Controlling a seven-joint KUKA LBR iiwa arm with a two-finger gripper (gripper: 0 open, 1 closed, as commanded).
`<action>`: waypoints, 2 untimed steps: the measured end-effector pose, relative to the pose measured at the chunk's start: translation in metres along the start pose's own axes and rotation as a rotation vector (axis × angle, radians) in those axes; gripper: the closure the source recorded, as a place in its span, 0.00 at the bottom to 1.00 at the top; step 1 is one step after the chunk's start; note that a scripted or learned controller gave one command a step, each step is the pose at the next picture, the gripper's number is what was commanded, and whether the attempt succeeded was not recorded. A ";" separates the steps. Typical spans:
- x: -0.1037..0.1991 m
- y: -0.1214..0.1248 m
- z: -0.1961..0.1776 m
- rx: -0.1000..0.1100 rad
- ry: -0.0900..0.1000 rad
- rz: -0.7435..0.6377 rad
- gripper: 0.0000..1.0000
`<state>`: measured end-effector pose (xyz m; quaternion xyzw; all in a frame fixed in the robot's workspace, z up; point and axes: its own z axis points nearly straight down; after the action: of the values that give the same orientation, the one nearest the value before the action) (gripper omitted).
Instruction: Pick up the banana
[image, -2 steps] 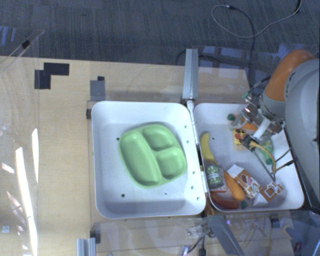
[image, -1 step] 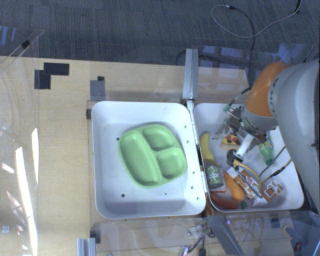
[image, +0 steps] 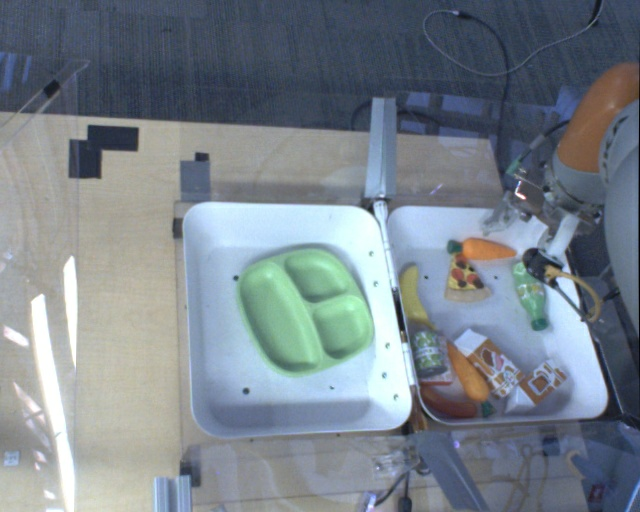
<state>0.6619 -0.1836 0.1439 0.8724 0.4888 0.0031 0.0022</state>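
Observation:
The banana (image: 412, 292) is yellow and lies lengthwise against the left wall of the right bin (image: 596, 400), just right of the divider between the bins. My gripper (image: 511, 207) hangs over the far right corner of that bin, well to the right of the banana and behind it. It is close to an orange carrot (image: 487, 249) and apart from the banana. Nothing shows between its tips.
The right bin also holds a pizza slice (image: 466, 278), a green bottle (image: 530, 293), a green can (image: 428, 352), a second orange piece (image: 466, 370), a red piece (image: 450, 405) and two snack packets (image: 520, 375). A green divided plate (image: 305, 308) lies in the left bin (image: 215, 400).

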 end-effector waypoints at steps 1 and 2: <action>-0.006 -0.072 0.050 -0.008 0.008 0.249 0.00; -0.035 -0.032 -0.005 0.001 -0.001 0.118 0.00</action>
<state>0.6164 -0.1966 0.1487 0.8997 0.4364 0.0024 0.0018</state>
